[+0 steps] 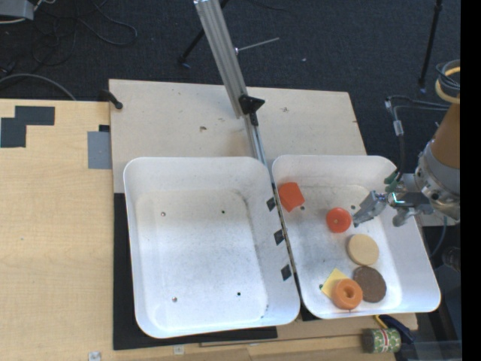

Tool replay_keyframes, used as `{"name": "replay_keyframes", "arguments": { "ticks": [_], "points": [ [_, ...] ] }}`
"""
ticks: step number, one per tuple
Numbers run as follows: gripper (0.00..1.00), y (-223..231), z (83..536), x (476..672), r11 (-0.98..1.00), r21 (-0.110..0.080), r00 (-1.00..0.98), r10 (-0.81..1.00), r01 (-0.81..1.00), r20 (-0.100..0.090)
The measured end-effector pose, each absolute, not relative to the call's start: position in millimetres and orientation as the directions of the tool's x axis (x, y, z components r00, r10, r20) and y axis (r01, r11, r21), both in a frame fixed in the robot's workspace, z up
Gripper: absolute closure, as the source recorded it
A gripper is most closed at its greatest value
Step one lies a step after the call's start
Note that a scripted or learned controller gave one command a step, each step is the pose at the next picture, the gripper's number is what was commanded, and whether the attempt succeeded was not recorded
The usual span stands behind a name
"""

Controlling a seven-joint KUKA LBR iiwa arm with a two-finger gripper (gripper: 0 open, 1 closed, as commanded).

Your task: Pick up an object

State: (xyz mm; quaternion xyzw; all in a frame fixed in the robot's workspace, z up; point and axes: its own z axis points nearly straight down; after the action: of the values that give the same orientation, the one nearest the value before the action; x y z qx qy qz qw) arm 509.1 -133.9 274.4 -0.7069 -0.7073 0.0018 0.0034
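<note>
Small red round object (338, 219)

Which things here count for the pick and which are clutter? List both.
For the pick:
gripper, above the right bin
red cylinder, nearest it
orange block
tan disc
brown disc
orange ring
yellow piece, partly under the ring

Lying about:
left bin
metal rail
green can by the bench edge

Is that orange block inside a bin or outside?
Inside. The orange block lies on the right bin's floor, near its left wall by the divider.
</note>
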Motion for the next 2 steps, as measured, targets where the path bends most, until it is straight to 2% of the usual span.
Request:
{"name": "replay_keyframes", "arguments": {
  "ticks": [1, 2],
  "points": [
    [0.0, -135.0, 276.3, 509.6, -0.003, -0.003, 0.003, 1.0, 1.0, 0.001],
    [0.0, -131.0, 220.2, 518.4, -0.001, -0.009, 0.001, 1.0, 1.0, 0.002]
  ]
}}
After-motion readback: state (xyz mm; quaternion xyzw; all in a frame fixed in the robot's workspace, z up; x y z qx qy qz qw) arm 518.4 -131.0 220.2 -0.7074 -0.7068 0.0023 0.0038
